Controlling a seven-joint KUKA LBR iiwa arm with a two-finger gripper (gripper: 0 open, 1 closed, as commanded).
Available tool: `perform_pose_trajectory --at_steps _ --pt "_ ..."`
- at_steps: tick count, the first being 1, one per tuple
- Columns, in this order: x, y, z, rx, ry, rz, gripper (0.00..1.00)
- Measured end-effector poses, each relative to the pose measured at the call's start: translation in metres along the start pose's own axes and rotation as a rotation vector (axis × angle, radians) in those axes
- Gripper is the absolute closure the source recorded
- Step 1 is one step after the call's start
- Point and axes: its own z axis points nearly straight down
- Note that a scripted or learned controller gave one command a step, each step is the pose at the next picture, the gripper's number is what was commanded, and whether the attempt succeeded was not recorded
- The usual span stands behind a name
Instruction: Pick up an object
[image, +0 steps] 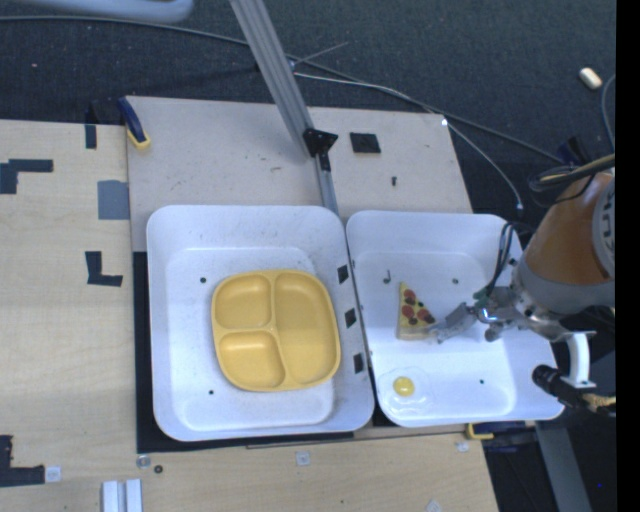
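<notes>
A toy pizza slice (411, 312) with red and dark toppings lies in the middle of the right white bin (440, 232). A small white disc with a yellow centre, like a fried egg (403, 387), rests near that bin's front left corner. My gripper (451, 323) is low in the right bin, its tip just right of the pizza slice and close to or touching its edge. The grey arm with its orange band (572, 240) reaches in from the right over the bin's right rim.
In the left white bin (175, 300) sits a yellow divided plate (274, 329). A slanted metal bar (285, 85) ends at the gap between the bins. Cables run across the dark floor at the top right.
</notes>
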Motion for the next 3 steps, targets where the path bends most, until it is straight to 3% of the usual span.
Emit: perform_pose_trajectory --at_steps 1,3 --pt "0.001 0.001 -0.013 -0.004 -0.001 -0.002 1.00" --pt "0.000 0.011 -0.117 -0.013 -0.004 -0.001 1.00"
